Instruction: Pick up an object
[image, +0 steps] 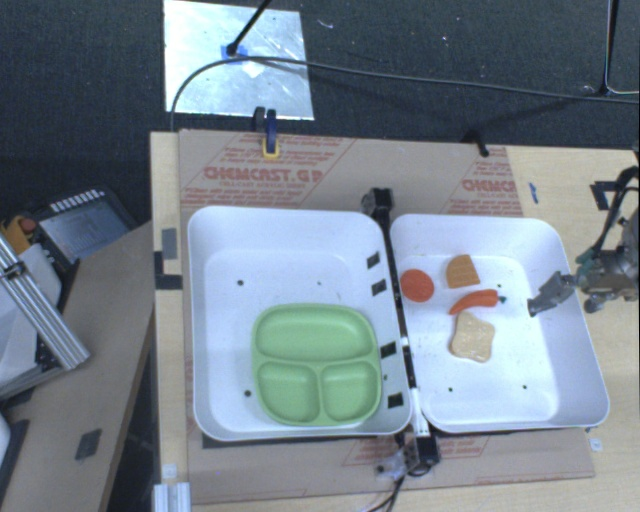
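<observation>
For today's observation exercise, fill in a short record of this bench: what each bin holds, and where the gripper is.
left bin: green divided plate
right bin: round red piece, orange-brown piece, red-orange pepper-like piece, tan bread-like piece
gripper: over the right bin's right side, apart from the food pieces
held: nothing seen between its fingers

Both bins (300, 235) look like smooth white plastic with a slight sheen. The green tray (315, 362), at six o'clock in the left bin, is matt plastic. Printed cardboard (330, 165) lies beneath; a shiny metal sheet (240, 60) sits at twelve.
</observation>
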